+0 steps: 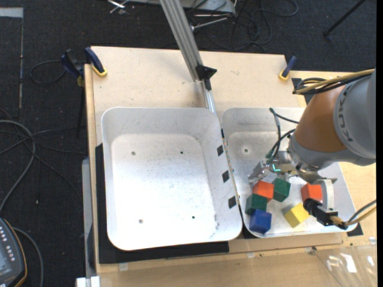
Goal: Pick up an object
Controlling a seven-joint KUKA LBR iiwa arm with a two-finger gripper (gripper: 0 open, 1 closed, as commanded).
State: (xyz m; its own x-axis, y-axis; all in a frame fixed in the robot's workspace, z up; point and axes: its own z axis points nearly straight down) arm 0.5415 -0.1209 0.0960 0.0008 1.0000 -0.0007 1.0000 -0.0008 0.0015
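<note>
Down in the right bin [239, 127], your gripper [276, 167] hangs just above the blocks huddled in the near corner, closest to the orange block [263, 189] and green block [281, 189]. Honestly can't tell whether it's grabbing anything, since the wrist blocks your view.

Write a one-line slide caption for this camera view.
Arm reaches into right bin, fingers above colored blocks.

Wooden bench [155, 76] bearing two white bins [119, 130]

Blocks [269, 203] crowded together, right bin [239, 137]
</note>
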